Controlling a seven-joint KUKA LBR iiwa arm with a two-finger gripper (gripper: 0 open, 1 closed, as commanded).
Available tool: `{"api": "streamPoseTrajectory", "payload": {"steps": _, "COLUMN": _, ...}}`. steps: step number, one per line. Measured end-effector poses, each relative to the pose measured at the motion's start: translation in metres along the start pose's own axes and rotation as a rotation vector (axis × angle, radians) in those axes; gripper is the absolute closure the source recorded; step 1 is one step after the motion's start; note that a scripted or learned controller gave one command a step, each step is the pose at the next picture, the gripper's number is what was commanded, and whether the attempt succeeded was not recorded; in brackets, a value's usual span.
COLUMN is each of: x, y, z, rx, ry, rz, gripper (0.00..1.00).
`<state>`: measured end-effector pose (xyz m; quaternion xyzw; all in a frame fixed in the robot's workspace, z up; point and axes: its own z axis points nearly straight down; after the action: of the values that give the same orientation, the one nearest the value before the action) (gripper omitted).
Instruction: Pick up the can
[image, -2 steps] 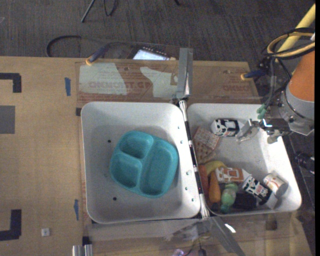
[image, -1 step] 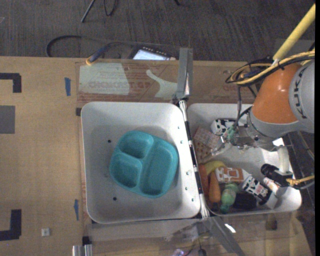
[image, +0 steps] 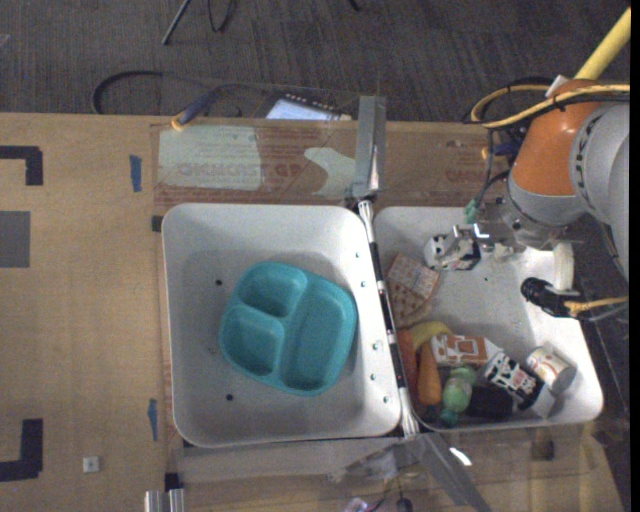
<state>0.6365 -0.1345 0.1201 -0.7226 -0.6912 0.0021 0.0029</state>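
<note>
**Arm over right bin, can untouched in the near corner**

Two white bins sit side by side on the bench. Left bin (image: 190, 250) holds a teal divided plate (image: 289, 327), three compartments, lying flat near the middle. Right bin (image: 500, 300) has clutter packed along its near edge.

The can (image: 551, 366) lies on its side in the right bin's near right corner, silver end facing out, touching a black-and-white patterned item (image: 512, 377). Further left along that edge: a red-and-white carton (image: 460, 349), a green bottle (image: 457, 388), an orange carrot-shaped toy (image: 428, 375), a yellow banana (image: 428, 331). A waffle-patterned piece (image: 411, 282) leans by the divider wall.

The gripper (image: 478, 238) hangs over the far part of the right bin, just beside a small black-and-white object (image: 447, 252). Can't tell how it's set or if it has hold of anything, too blurred. It's well apart from the can.
</note>
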Motion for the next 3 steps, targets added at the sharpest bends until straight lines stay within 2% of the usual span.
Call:
{"api": "streamPoseTrajectory", "payload": {"steps": 1, "x": 0.019, "y": 0.029, "z": -0.1, "rx": -0.003, "ry": -0.001, "rz": 0.091, "gripper": 0.0}}
{"api": "streamPoseTrajectory", "payload": {"steps": 2, "x": 0.033, "y": 0.035, "z": 0.002, "rx": -0.027, "ry": -0.007, "rz": -0.111, "gripper": 0.0}}
{"api": "streamPoseTrajectory", "payload": {"steps": 3, "x": 0.027, "y": 0.008, "z": 0.013, "rx": -0.058, "ry": -0.003, "rz": 0.134, "gripper": 0.0}}
